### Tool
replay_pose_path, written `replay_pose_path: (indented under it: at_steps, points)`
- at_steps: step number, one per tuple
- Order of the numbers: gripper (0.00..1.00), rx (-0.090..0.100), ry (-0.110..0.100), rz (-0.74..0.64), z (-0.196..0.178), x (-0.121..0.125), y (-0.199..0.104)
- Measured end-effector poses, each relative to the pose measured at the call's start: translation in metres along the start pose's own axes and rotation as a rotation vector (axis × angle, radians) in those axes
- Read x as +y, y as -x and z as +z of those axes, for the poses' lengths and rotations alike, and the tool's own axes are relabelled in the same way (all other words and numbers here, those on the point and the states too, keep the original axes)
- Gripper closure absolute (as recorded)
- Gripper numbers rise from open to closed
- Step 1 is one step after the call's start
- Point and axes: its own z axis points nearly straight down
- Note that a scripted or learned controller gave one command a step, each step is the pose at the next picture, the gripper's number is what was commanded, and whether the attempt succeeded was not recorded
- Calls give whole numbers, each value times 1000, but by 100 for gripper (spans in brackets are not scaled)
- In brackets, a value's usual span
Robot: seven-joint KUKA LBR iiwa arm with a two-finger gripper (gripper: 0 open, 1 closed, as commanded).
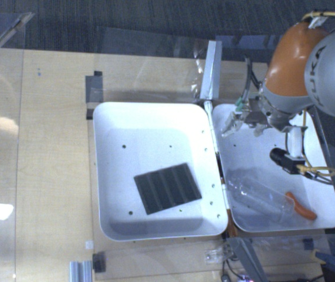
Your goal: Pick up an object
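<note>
The clear bottle [260, 194] looks light, smooth and slippery, so grab its middle; I cannot tell if the gripper [239, 123] is spread or pressed together.

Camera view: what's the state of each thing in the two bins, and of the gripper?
Black ribbed panel: lying flat in the left bin, askew to its walls.
Clear bottle: lying on its side in the right bin.
Orange piece: lying near the bottle's end, contact unclear.
Gripper: over the right bin's far left corner, apart from all three.
</note>
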Motion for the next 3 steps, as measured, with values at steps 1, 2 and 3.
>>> replay_pose_path:
  at_steps: [1, 2, 3]
  points:
    - [0, 0, 2, 43, -1, -49, 29]
    - [0, -2, 2, 35, 33, -117, 133]
    - [0, -1, 4, 150, 22, -109, 114]
